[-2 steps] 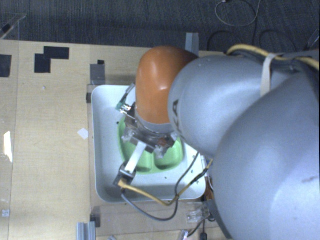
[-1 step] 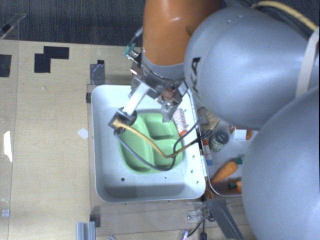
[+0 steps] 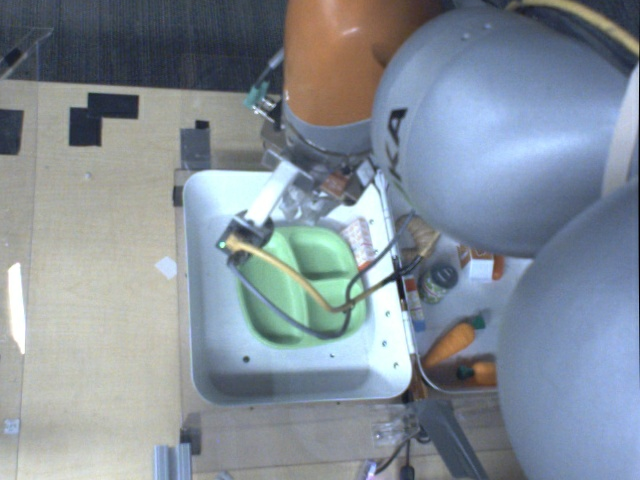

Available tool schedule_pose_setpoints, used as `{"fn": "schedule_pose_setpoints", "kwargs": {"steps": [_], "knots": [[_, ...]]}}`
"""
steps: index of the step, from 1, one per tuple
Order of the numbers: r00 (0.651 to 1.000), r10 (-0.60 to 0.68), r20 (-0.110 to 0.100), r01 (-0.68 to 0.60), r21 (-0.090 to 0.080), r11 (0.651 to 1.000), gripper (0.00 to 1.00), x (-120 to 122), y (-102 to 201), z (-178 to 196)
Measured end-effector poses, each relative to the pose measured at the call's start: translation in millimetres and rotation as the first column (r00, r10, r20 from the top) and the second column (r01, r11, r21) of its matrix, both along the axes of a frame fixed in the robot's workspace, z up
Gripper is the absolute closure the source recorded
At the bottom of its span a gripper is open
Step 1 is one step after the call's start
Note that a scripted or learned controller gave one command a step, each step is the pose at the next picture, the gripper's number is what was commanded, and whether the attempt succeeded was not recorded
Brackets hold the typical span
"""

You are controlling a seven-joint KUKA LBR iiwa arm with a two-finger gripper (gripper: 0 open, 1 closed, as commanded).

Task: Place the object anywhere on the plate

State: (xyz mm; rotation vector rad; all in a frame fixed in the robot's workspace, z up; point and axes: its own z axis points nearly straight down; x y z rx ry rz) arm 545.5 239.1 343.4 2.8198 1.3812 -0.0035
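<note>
A light green plate (image 3: 300,260) with compartments lies in the left white bin (image 3: 215,268). My gripper (image 3: 312,200) hangs under the orange wrist band, over the plate's far edge, with the arm covering most of it. A small red-and-white packet (image 3: 358,236) lies at the plate's far right rim, close to the bin's right wall. I cannot tell whether the gripper touches it. A black and yellow cable (image 3: 300,303) from the wrist loops across the plate.
The right bin (image 3: 440,376) holds an orange carrot (image 3: 450,340), a small dark-lidded jar (image 3: 437,283), an orange-and-white item (image 3: 482,265) and another orange piece (image 3: 480,372). The grey arm covers much of that bin. Bare bench (image 3: 90,298) lies left of the bins.
</note>
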Motion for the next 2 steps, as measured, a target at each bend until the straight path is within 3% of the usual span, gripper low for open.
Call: {"fn": "schedule_pose_setpoints", "kwargs": {"steps": [1,2], "knots": [[1.000,-0.008,-0.001,0.008,0.001,1.000,1.00,-56.1,-16.3,-59.6],[1.000,-0.008,0.000,0.008,0.002,1.000,0.00,-55.9,-16.5,-59.5]]}}
